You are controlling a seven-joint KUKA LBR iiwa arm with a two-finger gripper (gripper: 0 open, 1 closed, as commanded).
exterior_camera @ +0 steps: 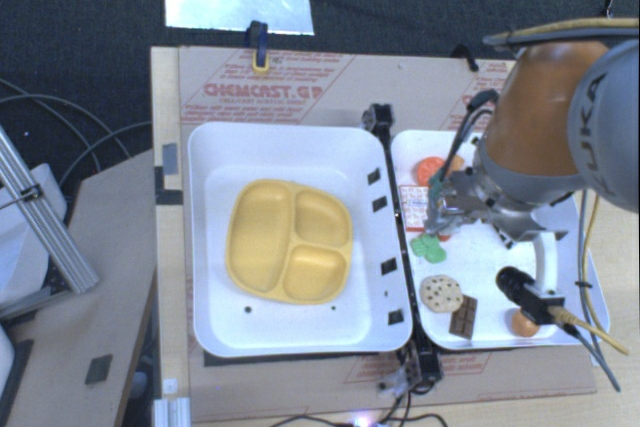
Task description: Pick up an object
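The gripper [437, 218] is seen low in the right bin [572, 330], close to the wall that is shared with the left bin [300, 140]. It hangs from the big grey and orange arm [555, 115], which comes in from the right and covers much of that bin. How the gripper is set cannot be told, because its tip is small and dark and mixed in with the toys under it. Nothing is seen to be held by it. A green toy [430, 247], maybe a leafy piece of play food, lies right below the gripper tip, toward the near side of the bin, and may be touched by it; this cannot be told for sure. A red and orange toy [430, 169] lies just on the far side of the gripper, partly hidden by the arm. A card with red print [412, 205] lies flat just to the left of the gripper, against the bin wall. Farther toward the near edge a round cookie [440, 292] is found, with a brown chocolate bar [463, 315] just beside it. A small orange-brown toy [522, 322] lies off to the right, next to a black part of the arm. A yellow divided plate [290, 240] rests in the left bin, well apart from the gripper. The green toy is judged to be the nearest thing to be picked, so only a short move down and toward the near side would be needed.
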